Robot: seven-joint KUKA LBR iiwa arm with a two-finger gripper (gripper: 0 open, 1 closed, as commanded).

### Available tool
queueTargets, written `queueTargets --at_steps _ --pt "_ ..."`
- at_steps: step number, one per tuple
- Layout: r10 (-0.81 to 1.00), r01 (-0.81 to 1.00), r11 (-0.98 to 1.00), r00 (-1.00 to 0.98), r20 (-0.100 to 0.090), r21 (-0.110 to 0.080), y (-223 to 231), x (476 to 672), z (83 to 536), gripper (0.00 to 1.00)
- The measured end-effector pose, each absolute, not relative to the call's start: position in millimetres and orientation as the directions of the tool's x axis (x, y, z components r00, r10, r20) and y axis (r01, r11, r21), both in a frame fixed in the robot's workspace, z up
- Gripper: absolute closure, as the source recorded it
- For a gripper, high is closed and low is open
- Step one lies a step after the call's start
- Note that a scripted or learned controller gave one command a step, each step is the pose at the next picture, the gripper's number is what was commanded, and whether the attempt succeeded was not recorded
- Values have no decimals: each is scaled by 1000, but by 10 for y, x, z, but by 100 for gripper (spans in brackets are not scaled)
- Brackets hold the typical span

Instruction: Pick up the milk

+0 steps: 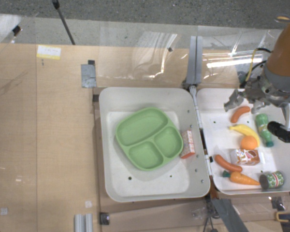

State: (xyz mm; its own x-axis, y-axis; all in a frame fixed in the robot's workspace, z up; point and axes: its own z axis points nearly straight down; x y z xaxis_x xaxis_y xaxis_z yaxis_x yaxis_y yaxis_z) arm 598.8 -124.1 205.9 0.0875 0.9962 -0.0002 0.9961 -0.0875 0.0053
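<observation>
Two shallow white bins side by side on a wooden bench, seen from above at a slant.

In the left bin (111, 182), a green divided plate (148, 138) with three compartments. Just beside the plate's right edge, close to the bin's right wall, the milk (187, 144): a small white carton with red print, lying on its side. Print too small to read. Nothing resting on top of the carton.

On the bench at far left, a yellow label (49, 51), writing illegible, and a grey patch of tape (88, 75) nearer the bins.

In the right bin (210, 105), a crowd of toy food: a reddish sausage (240, 113) at the top, a banana (244, 129) and an orange (249, 142) touching below it, a green bottle (263, 128) just right of them. Lower down, a printed packet (246, 156), markings unreadable, then a second sausage (227, 163), a carrot (244, 179) and a green-banded can (272, 179).

Hanging over the top of the right bin, the arm with its orange band, and beneath it the gripper (258, 99), above the upper sausage and the bottle. Well apart from the milk, with the wall between the bins lying between them. Blurred and partly hidden by the wrist, so impossible to tell how far open, or whether touching anything.
</observation>
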Motion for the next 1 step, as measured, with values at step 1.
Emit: queueTargets --at_steps 1 --pt "964 964 -265 265 1 3 -1626 5398 1973 0"
